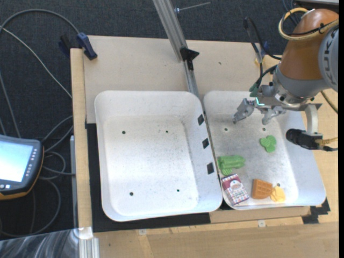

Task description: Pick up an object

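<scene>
- The gripper (253,113) hangs over the far part of the right bin (301,195), its two fingers spread wide with nothing between them.
- No single target is named; the candidates all lie in the right bin, on the near side of the gripper.
- Closest is the small green piece (268,143), just near and slightly right of the fingertips, a compact blob with no clear long axis.
- The green block (231,163) lies nearer and to the left, its long axis running left to right.
- Along the near wall sit the red packet (235,189), the orange piece (262,188) and the yellow piece (278,194), the last two touching.
- My judgement: a short move toward the near side reaches the small green piece.
- The red packet carries a printed label, too small to read; part of the maker's lettering shows on the arm (309,47).
- The left bin (107,112) sits well apart.
</scene>
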Tool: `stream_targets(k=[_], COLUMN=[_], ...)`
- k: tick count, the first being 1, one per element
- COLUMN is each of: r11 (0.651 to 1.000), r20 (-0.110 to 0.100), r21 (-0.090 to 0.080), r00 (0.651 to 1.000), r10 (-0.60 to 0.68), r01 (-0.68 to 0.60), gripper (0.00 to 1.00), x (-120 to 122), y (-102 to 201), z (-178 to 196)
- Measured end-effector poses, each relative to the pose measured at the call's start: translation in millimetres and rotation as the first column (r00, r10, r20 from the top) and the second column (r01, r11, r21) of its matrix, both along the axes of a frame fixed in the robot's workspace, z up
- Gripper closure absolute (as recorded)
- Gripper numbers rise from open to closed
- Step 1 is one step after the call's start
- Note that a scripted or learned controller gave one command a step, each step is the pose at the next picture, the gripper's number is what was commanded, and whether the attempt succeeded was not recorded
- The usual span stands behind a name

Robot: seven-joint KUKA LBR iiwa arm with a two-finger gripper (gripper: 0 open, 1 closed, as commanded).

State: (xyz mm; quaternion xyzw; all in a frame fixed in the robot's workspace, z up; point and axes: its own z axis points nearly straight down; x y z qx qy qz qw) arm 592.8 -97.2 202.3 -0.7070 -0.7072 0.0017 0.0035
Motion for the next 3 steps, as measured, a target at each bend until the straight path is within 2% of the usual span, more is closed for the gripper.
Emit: stream_targets(k=[1, 3], r11=[1.000, 1.000], r20=[0.006, -0.001], r21=[-0.001, 0.000], r00=[1.000, 1.000], r10=[0.000, -0.001], r01=[0.000, 0.001], gripper=[0.00, 0.00], x=[1, -11], y=[0, 5], z=[3, -106])
